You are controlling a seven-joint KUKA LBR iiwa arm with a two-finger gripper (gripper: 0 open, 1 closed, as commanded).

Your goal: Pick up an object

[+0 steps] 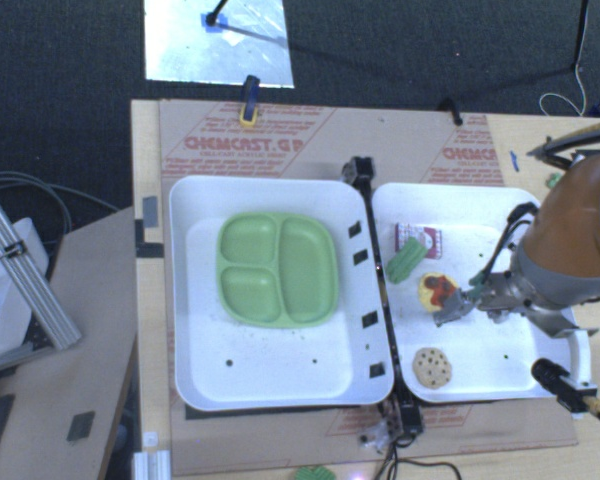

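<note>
I see dark carpet around the bench (310,143), two white bins on it. The left bin (200,368) holds a green divided plate (278,270). In the right bin (480,368) the gripper (452,310) sits just beside a yellow-red toy (437,289); whether it is clasped, I cannot tell. Nearby lie a green pickle (407,259), a cookie (432,367).

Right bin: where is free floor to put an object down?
In the right bin, bare floor lies along the near edge, right of the cookie, and along the far edge right of the red-white packet. It is crowded around the green piece, yellow-red toy and gripper.
</note>
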